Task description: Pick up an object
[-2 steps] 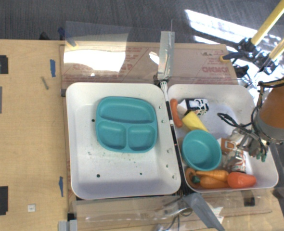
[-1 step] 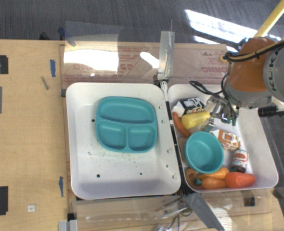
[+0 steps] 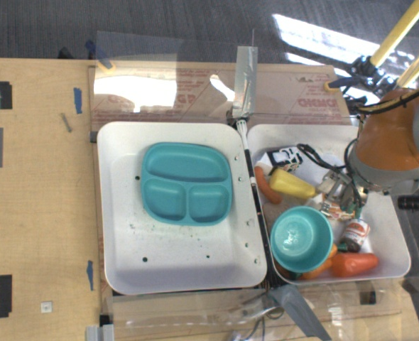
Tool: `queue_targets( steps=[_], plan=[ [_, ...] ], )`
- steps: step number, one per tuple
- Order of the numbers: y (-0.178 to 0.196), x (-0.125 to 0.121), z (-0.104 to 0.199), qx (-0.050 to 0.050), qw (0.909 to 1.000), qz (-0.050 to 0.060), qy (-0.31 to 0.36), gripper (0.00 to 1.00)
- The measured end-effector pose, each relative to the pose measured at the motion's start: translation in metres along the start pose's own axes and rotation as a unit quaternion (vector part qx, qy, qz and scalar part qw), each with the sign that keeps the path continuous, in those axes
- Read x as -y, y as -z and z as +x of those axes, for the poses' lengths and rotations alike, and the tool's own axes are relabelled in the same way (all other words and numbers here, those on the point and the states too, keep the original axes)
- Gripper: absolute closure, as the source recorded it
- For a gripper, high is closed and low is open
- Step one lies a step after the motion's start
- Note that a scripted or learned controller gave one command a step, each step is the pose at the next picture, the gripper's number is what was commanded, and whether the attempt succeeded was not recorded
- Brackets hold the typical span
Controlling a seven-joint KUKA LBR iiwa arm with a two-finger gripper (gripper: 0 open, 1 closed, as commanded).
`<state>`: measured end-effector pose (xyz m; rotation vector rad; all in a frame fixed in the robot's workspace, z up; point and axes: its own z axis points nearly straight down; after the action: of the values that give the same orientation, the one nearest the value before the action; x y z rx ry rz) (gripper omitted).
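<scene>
My gripper [image 3: 339, 199] hangs low in the right bin [image 3: 398, 244], under the arm's orange band [image 3: 387, 137]. It sits just right of a yellow toy [image 3: 292, 185] and above the rim of a teal bowl [image 3: 302, 239]. A small red-capped bottle [image 3: 356, 232] stands just below the gripper. An orange-red toy vegetable [image 3: 351, 263] lies at the bin's front. An orange carrot-like piece [image 3: 264, 184] rests against the left wall. A black and white item [image 3: 285, 156] lies at the back. Wires and metal parts hide the fingertips.
The left bin [image 3: 117, 212] holds a teal divided plate [image 3: 187, 183]. A clear upright divider [image 3: 245, 84] stands behind the seam between the bins. Brown cardboard [image 3: 32, 212] covers the bench to the left. Yellow rods [image 3: 401, 27] cross the top right.
</scene>
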<state>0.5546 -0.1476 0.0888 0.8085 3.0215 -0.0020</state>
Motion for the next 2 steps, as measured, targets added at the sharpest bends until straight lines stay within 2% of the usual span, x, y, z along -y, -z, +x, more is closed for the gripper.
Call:
queue_targets(
  steps=[1,2],
  plan=[
    [0.001,0.061,0.046,0.001,0.9934,-0.001,-0.115,0.0],
    [0.001,-0.006,0.051,0.001,0.9964,0.0,-0.085,0.0]
  ],
)
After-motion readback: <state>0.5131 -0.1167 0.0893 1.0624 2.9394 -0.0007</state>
